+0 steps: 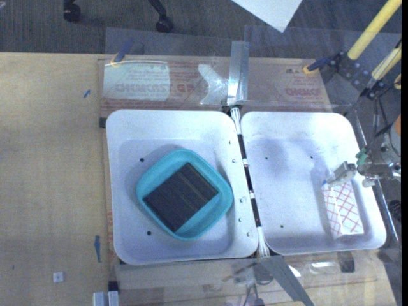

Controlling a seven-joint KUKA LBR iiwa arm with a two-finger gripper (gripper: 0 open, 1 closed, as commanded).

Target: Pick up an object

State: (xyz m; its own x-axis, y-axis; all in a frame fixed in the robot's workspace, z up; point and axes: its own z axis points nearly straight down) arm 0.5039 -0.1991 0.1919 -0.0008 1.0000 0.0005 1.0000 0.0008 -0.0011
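A pale wooden bench [44,171] carries two shallow white bins side by side, with dark carpet and the legs of a wheeled chair [115,2] beyond its far edge. The gripper [349,171] reaches in from the right at the right bin's [287,171] right wall, its metal parts low over the bin's right side. Whether the jaws are apart or together cannot be told at this size and angle, and nothing can be seen between them.

Directly below the jaws in the picture, on the near side, lies a white paper tray with a red lattice pattern [343,210], resting against the right bin's right wall; its upper end sits just beside the gripper tip, though whether they touch is unclear.

Well to the left of the jaws, across the divider between the bins, the left bin [127,132] holds a teal square container [185,194] turned diagonally, with a dark grey ribbed block [178,196] lying inside it. Yellow-handled clamps [376,21] stand beyond the jaws at the bench's far right corner.
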